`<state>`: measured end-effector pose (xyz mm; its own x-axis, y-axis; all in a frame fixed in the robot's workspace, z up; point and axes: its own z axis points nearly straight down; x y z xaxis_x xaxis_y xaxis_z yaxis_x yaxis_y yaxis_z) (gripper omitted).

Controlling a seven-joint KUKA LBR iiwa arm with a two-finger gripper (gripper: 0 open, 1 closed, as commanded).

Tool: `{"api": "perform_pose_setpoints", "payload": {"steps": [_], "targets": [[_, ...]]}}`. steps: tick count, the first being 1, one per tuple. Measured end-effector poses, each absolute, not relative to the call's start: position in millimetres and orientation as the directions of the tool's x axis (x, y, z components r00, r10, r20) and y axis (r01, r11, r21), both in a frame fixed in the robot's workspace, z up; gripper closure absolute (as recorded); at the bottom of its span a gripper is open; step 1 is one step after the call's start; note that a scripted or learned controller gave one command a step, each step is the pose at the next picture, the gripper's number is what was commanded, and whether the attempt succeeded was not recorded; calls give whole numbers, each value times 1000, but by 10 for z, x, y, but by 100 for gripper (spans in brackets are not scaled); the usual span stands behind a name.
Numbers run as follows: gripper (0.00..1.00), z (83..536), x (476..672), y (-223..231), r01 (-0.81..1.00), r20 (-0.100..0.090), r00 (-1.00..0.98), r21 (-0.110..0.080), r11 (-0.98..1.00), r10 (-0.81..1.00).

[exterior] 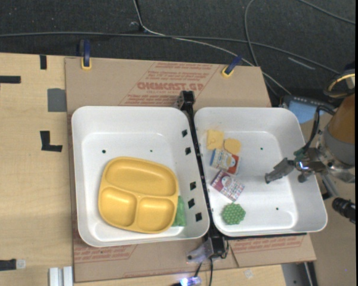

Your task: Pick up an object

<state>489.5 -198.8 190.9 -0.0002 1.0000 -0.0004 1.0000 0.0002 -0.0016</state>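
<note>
One "CHEMCAST GP" cardboard sheet (167, 82)

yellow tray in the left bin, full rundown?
The yellow tray is a rounded, plastic-looking divided plate with three compartments: one wide across the top, two smaller ones below. It lies flat and right side up on the floor of the left bin, toward the lower half, turned slightly askew. A green item sits against its lower right edge, partly tucked beside it. The compartments look bare.
</note>
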Motion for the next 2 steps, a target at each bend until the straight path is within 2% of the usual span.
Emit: {"api": "perform_pose_setpoints", "payload": {"steps": [1, 2], "targets": [[0, 1348, 4934, -1888, 1000, 2, -1, -5, 1, 1000], [0, 827, 4935, -1885, 1000, -2, -1, 0, 1, 1000]]}}
